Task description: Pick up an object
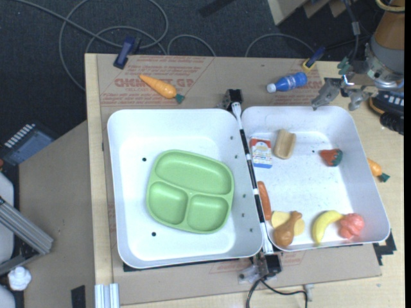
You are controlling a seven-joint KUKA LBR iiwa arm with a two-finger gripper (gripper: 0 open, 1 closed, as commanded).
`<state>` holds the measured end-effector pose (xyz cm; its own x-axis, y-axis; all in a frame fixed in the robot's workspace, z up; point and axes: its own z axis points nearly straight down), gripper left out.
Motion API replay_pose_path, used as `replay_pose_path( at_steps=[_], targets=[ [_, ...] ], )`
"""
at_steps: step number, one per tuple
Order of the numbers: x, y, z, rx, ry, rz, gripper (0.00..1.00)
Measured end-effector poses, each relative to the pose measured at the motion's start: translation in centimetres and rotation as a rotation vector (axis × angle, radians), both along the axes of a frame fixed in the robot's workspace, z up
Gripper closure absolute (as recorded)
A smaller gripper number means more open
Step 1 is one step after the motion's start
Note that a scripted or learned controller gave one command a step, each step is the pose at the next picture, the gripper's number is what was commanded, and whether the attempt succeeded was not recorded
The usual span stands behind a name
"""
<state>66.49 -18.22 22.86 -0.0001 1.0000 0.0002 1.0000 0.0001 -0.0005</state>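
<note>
On dark carpet (pixel 51 76), cardboard-topped bench (pixel 192 76) bearing two white bins (pixel 122 172).

Gripper (pixel 338 90), fingers spread, hovers over right bin's (pixel 359 140) far edge; green tray (pixel 190 190) sits mid left bin (pixel 128 146).

Gripper (pixel 338 90) hovered over the right bin's (pixel 359 146) far rim, bottle (pixel 288 82) just left of it, strawberry (pixel 331 157) below it, divided plate (pixel 190 190) far left in the left bin (pixel 128 146).

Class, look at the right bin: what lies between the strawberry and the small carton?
In the camera view, a bread roll lies between the strawberry and the small carton; otherwise bare bin floor.
</note>
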Motion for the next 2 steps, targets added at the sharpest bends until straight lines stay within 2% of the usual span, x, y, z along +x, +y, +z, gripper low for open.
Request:
replay_pose_path(
  at_steps=[1, 2],
  targets=[
    [0.1, 3.6, -5.1, 0.001, 0.002, 0.002, 0.00],
    [0.0, 6.9, -13.7, 0.002, 0.005, 0.001, 0.00]
  ],
)
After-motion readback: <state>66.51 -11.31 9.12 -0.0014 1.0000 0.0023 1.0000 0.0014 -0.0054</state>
